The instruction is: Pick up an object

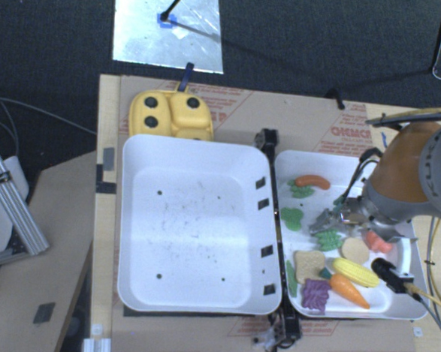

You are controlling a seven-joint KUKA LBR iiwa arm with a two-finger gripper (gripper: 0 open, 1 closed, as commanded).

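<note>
We see the gripper (327,219) low in the right bin (288,163) (fingers apart, nothing between them), tips just above a green leafy toy (326,238), the green pepper (291,217) just beside.

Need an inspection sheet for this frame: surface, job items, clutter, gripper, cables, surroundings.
Surface: bench bearing left bin and right bin.
Job items: toy foods in right bin: sausage, corn, carrot, purple piece, bread, green pieces.
Clutter: yellow toy behind left bin.
Gripper: gripper low over right bin, finger state unclear.
Cables: cables at left, more at upper right.
Surroundings: dark carpet, foil sheet.
</note>
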